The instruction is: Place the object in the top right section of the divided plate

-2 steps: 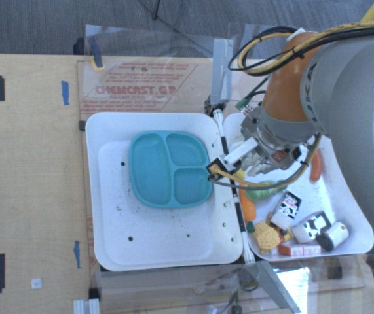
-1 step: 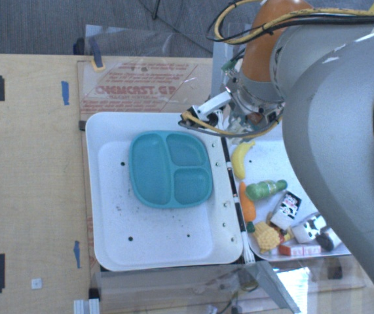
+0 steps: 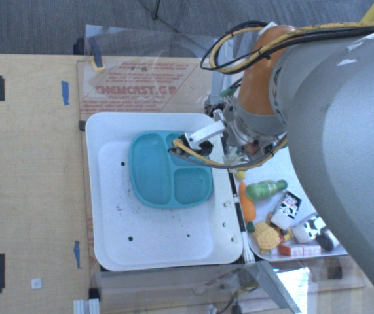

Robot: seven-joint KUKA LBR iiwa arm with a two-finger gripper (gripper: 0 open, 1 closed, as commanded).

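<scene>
A: Where do we see the gripper (image 3: 239, 157)?
B: At the end of the grey arm (image 3: 331, 129), which reaches in from the right. It hangs over the strip where the two white bins meet, just beside the far right corner of the divided plate (image 3: 150, 169).
A: Open or closed?
B: We cannot tell; the wrist hides that from us.
A: And the plate?
B: The teal divided plate lies flat in the left bin (image 3: 108, 208), toward its far right. We count three sections: a long one on the left and two smaller ones on the right, one far and one near. The robot's wrist parts cover part of the far right one.
A: Where is the object we are to place?
B: We cannot say which one it is. The toys lie in the right bin (image 3: 263, 254), close under the arm: an orange carrot (image 3: 247, 205) along the bin's left wall, a green bottle (image 3: 265, 189) just beyond it, a yellow corn-like piece (image 3: 267, 237) nearer to us, a black-and-white carton (image 3: 285, 209) to the carrot's right, and a red-and-white box (image 3: 301, 249) at the near rim. A small yellow thing (image 3: 239, 174) shows just under the gripper, at the rim between the bins; we cannot make out what it is.
A: Anything outside the bins?
B: The wooden bench (image 3: 29, 175) spreads to the left, and a cardboard sheet (image 3: 141, 87) with red print lies beyond the left bin
</scene>
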